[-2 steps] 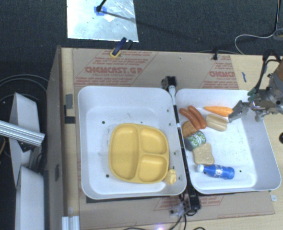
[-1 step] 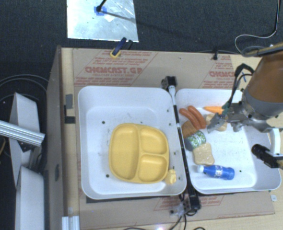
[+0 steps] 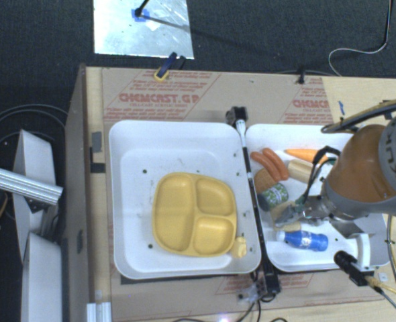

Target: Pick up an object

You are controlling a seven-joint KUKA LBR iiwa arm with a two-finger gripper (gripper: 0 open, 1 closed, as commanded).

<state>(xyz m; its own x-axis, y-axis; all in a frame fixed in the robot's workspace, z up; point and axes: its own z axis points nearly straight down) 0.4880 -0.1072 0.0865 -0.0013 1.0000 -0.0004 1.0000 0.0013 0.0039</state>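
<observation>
My hand (image 3: 293,212) is low in the right bin (image 3: 276,257), can't tell its state. Nearest: green can (image 3: 274,196) just beside it, blue bottle (image 3: 305,240) below. Both look light, stiff, slick and rounded; I'd pinch the can across its middle.

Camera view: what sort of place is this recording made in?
Probably a robotics lab's grasping bench: two white bins sit on a cardboard-covered bench, toy food such as a carrot fills one, and loose cables trail across dark carpet.
</observation>
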